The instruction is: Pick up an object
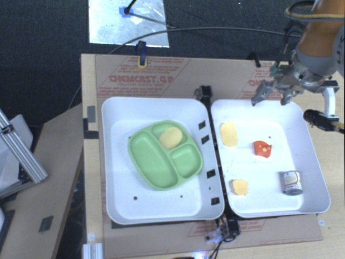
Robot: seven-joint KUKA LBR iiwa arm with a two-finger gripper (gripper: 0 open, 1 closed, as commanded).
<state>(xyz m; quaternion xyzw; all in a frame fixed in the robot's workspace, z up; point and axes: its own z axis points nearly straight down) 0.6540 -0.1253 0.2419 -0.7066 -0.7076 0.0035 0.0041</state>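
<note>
Four small things lie in your right bin, all well apart: a pale yellow oblong piece near its left wall, a red chunk toward the middle (lumpy, brightest of the lot), a small yellow lump lower down, and a short metal can with a printed label at the lower right. Your left bin holds a green divided plate with a yellow rounded item in its upper compartment. Your gripper hangs over the right bin's far rim, fingers spread apart and holding nothing.
</note>
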